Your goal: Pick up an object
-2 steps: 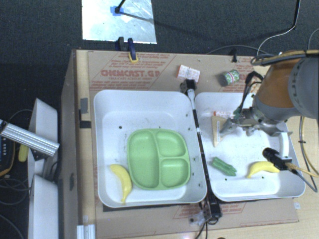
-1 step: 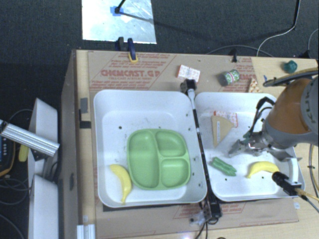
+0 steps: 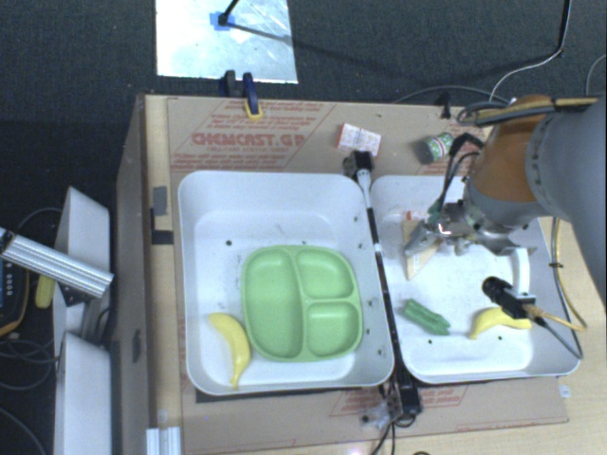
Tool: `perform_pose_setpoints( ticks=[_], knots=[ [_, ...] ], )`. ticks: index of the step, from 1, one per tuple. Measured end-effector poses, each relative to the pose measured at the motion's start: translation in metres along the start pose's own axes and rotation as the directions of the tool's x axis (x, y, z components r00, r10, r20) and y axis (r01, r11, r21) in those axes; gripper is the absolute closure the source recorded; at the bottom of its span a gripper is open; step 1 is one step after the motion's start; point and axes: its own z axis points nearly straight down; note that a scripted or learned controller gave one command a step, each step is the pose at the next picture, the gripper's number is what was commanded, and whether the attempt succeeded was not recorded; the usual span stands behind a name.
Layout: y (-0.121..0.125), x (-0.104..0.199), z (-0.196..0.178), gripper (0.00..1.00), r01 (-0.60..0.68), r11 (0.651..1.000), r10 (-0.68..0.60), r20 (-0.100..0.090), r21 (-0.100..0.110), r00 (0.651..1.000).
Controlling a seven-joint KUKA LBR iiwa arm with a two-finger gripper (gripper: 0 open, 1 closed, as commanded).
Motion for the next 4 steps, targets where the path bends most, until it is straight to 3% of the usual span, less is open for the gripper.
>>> perform_pose_setpoints(
  ticks=[1,3,4],
  knots=[
    [0.0780,0.0163,0.0137,0.00,0.002,1.000,-0.002,0.004,-0.012,1.000],
    [0.0698,0.0065,0.0135,0.00,0.001,1.000,-0.001,0.004,-0.014,1.000],
    [0.0773,0.0160,0.0142,0.00,0.001,1.000,-0.001,0.006,-0.010,1.000]
  ],
)
